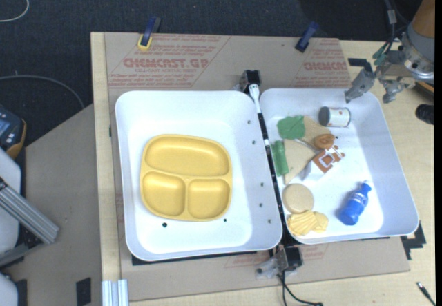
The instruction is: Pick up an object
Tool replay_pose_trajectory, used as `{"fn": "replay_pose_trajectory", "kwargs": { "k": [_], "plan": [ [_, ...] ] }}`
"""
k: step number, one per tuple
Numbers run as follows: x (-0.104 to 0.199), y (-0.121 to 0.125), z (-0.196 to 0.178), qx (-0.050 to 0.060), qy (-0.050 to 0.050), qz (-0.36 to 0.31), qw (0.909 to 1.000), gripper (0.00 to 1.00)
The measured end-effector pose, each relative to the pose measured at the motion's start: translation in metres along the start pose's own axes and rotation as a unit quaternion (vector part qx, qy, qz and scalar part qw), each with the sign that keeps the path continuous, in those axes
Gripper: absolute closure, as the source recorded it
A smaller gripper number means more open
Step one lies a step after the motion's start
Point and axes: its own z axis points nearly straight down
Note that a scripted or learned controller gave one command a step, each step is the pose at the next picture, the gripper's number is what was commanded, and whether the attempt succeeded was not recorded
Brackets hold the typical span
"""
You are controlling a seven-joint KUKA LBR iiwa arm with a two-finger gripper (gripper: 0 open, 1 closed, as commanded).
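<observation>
My gripper (373,87) hangs over the far right corner of the right bin (394,159), fingers spread open with nothing between them. Just left of and below it lies a small white and grey cylinder (335,117). Further into the bin lie a green block (291,126), a green stick (280,157), a brown and orange toy piece (326,153), a round tan disc (298,197), yellow wavy chips (307,222) and a blue bottle (354,204).
The left bin (131,125) holds a yellow divided plate (185,175). Clamps (147,33) hold the cardboard sheet at the back edge. A black latch (251,79) sits between the two bins at the back.
</observation>
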Motion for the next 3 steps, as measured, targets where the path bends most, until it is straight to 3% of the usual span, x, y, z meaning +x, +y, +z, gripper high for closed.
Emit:
{"fn": "replay_pose_trajectory", "kwargs": {
  "k": [1,3],
  "plan": [
    [0.0,0.003,-0.009,-0.007,-0.002,-0.001,1.0,0.0],
    [0.008,0.009,0.101,-0.004,-0.001,-0.003,1.0,0.0]
  ]
}}
